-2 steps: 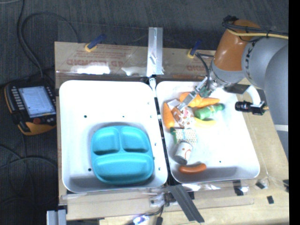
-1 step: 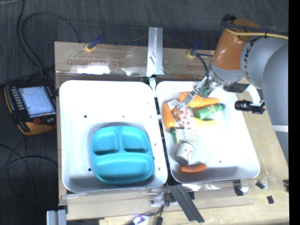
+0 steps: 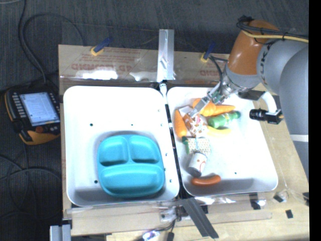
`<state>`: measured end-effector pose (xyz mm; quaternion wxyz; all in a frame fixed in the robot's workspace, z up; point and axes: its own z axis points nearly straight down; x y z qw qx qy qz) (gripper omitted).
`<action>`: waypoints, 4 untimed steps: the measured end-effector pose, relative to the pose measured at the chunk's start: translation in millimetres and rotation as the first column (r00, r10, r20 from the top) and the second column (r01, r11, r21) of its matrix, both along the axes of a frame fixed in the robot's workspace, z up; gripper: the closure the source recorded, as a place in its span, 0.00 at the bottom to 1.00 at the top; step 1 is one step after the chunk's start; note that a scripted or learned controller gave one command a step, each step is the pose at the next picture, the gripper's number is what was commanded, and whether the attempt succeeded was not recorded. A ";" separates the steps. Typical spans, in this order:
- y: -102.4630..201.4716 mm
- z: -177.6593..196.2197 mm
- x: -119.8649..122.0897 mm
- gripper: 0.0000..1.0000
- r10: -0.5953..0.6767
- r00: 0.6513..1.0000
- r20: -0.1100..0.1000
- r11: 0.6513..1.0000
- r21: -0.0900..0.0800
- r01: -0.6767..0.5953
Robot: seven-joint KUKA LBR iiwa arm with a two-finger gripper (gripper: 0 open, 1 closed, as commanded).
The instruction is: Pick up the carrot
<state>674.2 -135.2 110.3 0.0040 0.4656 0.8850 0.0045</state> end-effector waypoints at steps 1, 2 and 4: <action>-5.5 0.2 1.1 0.00 0.123 0.992 -0.005 0.992 -0.006 -0.123; -6.2 12.7 1.7 1.00 0.122 0.993 -0.007 0.993 -0.004 -0.122; 108.2 67.8 -28.3 1.00 -0.405 0.914 -0.021 0.915 -0.008 0.404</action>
